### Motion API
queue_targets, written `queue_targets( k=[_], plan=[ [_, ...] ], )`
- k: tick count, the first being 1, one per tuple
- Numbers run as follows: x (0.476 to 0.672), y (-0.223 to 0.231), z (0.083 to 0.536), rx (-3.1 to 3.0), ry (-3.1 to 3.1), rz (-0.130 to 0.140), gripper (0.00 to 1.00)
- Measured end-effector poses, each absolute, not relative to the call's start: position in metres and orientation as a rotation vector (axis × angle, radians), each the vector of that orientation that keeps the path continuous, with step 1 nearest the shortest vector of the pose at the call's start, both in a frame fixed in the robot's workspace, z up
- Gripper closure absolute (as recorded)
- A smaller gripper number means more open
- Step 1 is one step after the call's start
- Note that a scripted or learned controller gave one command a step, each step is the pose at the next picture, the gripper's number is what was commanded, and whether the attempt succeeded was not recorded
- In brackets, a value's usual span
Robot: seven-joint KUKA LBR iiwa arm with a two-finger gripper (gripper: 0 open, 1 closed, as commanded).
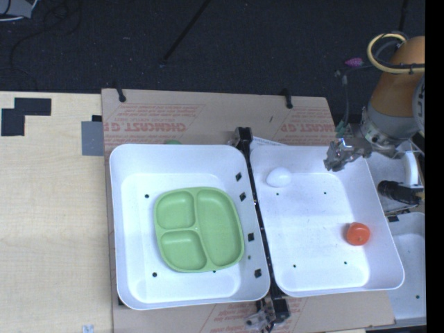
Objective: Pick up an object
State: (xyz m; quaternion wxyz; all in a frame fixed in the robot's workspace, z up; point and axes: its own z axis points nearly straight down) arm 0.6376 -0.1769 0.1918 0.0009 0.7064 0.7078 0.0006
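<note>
In the left bin (132, 179) you had one green divided plate (199, 228) with three compartments, lying flat in the middle. It looked like stiff, light plastic, smooth and wide, so I think its raised rim was the only place to grip. In the right bin (312, 269) you had two small things: one white rounded object (279, 177) near the far left corner, and one orange ball-like object (358, 234) close to the right wall. Both seemed light and could roll, so you should have closed across the middle. The gripper (340, 155) hung over the far right corner of this bin; I could not tell how it stood.
</note>
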Motion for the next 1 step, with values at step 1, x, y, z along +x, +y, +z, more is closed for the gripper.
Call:
queue_targets(
  k=[1],
  plan=[
    [0.6381, -0.1777, 0.2447, 2.218, 2.222, 0.002, 1.00]
  ],
)
